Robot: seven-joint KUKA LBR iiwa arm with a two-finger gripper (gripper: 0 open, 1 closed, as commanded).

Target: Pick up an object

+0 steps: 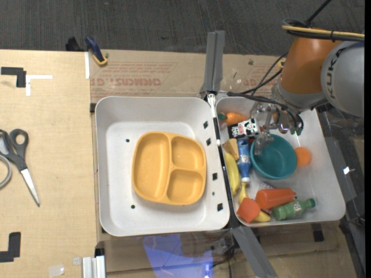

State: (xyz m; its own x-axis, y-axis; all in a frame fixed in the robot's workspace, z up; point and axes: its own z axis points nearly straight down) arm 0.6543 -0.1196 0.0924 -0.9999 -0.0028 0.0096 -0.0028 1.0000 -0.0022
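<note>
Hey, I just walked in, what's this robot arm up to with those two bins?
The arm is reaching into the right bin, its gripper hanging over the clutter beside the teal bowl. Nothing shows between its fingers, so nothing is picked up yet. That bin also holds a banana, a blue bottle, a green bottle and an orange ball. The left bin holds a yellow divided plate.

I see smooth shiny plastic yellow tray, glossy teal bowl, matt white bins, pale wood bench, metal scissors.
</note>
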